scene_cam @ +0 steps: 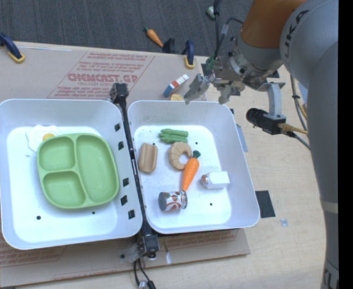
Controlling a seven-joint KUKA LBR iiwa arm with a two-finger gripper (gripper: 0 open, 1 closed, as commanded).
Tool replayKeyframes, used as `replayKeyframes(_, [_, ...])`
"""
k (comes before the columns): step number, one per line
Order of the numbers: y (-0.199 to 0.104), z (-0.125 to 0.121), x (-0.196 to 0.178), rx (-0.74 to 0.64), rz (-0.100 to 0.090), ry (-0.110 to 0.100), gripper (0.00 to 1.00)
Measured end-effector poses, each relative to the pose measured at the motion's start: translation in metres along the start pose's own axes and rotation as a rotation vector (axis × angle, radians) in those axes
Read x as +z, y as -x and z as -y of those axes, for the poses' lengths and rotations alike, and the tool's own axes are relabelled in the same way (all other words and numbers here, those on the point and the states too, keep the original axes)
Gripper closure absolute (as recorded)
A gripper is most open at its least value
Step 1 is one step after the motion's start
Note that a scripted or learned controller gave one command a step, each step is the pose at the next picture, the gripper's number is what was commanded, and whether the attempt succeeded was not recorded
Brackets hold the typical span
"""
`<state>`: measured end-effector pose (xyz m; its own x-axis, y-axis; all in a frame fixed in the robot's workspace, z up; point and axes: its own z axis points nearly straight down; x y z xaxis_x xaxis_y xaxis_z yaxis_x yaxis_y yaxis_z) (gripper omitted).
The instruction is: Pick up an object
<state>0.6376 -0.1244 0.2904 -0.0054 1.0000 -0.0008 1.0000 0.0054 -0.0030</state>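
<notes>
Orange carrot (190, 173) in right bin (240, 155)

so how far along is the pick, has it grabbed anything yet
Nothing looks done yet. The gripper is up over the far rim of the right bin, with nothing visible in it. The carrot, beans, bread, can, pastry and white block all lie on the bin floor. Left: choose one, descend, grip and lift.
</notes>
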Motion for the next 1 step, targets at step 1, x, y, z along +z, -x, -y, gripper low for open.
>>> replayKeyframes(1, [-0.0697, 0.0498, 0.0386, -0.003, 0.0, -0.002, 0.0])
